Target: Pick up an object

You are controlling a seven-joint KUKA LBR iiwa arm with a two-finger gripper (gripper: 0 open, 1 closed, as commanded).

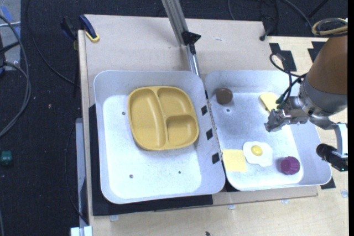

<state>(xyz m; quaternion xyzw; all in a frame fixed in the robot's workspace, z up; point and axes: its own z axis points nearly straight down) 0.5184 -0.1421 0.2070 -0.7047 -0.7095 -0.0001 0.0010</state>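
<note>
The yellow cheese piece (269, 101) is the likeliest thing to be picked, judging by how close the gripper (275, 121) hangs to it. It lies flat in the right bin (310, 179), near that bin's far wall and a little toward the bench's right edge. The gripper sits just beside it, on the side toward the bench's near edge, so the piece lies slightly farther back and to the view's left of the fingertips. The piece looks roughly square, with no clear long axis, and part of it is hidden behind the wrist. Whether the gripper is released or clenched I cannot tell; nothing is seen between its tips.

Other candidates share the right bin. A brown round object (224, 96) rests near the far left corner. A fried egg toy (258, 153) lies toward the near wall, with a yellow square slice (234, 160) just beside it on the left and a purple round object (290, 165) near it on the right, all well below the gripper.

The left bin (110, 174) holds a yellow divided plate (163, 118). The bench (133, 41) is bare wood beyond the bins, with a metal pole (171, 3) slanting over its far edge.
</note>
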